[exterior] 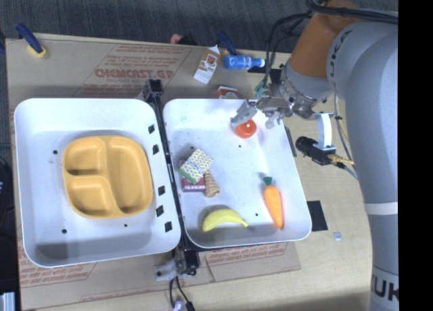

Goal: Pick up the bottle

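A small blue bottle (239, 63) lies on its side on the cardboard behind the right bin (295, 195), outside its far rim. My gripper (258, 115) hangs over the far right part of that bin, below and to the right of the bottle and apart from it. Its two fingers are spread open with nothing between them. A small red-orange round object (245, 129) sits on the bin floor just under the left fingertip (241, 113).
The right bin also holds a snack packet (196, 165), a cone-shaped toy (212, 184), a banana (223, 220) and a carrot (273, 206). A yellow divided plate (108, 174) fills the left bin (27, 235). A paper tag (206, 66) and a blue clamp (226, 42) lie near the bottle.
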Motion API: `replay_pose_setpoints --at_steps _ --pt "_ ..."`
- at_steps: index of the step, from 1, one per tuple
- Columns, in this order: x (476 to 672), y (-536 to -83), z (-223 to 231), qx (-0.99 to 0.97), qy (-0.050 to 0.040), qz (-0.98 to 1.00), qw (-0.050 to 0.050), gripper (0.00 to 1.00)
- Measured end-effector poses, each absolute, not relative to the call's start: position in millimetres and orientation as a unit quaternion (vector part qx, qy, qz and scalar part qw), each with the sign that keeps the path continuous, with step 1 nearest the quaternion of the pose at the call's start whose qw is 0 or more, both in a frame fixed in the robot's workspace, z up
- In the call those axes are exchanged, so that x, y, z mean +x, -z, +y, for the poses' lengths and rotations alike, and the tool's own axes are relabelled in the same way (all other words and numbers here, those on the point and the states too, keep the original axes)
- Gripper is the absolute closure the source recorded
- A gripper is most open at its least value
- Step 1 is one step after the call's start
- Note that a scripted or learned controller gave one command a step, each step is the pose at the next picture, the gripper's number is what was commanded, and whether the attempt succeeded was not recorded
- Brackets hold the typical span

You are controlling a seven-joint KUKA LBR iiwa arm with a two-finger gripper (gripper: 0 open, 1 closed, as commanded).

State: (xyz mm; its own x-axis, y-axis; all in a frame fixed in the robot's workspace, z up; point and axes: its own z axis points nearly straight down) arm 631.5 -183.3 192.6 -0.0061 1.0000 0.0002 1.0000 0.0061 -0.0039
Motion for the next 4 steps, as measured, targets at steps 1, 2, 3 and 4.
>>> replay_pose_setpoints --at_steps 1,2,3,4 --pt "632.0 -203.0 -182.6 -0.703 -0.0018 -0.711 0.002 1.00" --pt "545.9 -286.7 -211.3 -0.604 -0.0009 -0.797 0.001 1.00" --pt "507.9 -345.0 -211.6 -0.643 -0.0007 -0.766 0.000 1.00" --pt "476.4 -355.2 -211.3 -0.745 -0.0013 -0.667 0.002 1.00"
